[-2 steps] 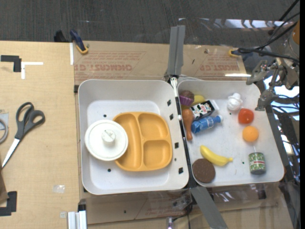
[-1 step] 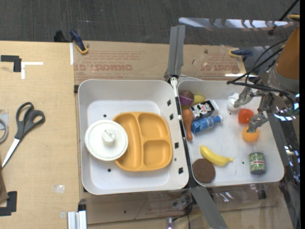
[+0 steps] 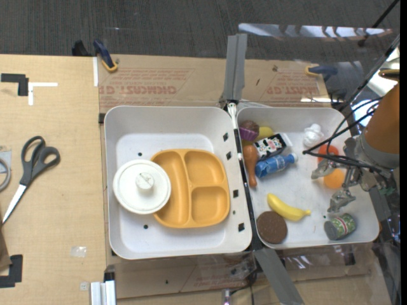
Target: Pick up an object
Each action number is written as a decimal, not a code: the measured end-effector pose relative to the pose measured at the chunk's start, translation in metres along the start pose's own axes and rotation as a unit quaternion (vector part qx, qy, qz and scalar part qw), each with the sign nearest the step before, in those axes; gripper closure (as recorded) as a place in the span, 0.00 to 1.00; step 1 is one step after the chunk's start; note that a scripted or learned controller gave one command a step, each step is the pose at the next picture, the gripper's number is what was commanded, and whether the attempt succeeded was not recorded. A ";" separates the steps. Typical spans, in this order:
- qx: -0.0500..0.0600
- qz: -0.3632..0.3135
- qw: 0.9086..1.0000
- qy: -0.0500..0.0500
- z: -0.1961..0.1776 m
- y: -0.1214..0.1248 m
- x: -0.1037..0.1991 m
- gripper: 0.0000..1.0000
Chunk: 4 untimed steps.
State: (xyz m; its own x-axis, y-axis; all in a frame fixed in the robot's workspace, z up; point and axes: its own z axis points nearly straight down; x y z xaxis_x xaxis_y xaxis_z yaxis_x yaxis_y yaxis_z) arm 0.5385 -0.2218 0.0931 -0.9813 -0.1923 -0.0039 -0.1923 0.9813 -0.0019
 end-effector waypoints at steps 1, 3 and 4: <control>0.002 -0.002 1.000 -0.003 -0.011 0.001 -0.003 1.00; -0.001 0.090 0.996 0.001 -0.006 0.063 -0.038 1.00; 0.000 0.246 0.969 -0.001 -0.001 0.064 -0.128 1.00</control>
State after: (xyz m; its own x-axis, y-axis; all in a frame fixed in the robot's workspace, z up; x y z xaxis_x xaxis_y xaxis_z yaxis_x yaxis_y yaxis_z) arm 0.6521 -0.1341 0.0946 -0.9542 0.2992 -0.0073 0.2992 0.9542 0.0003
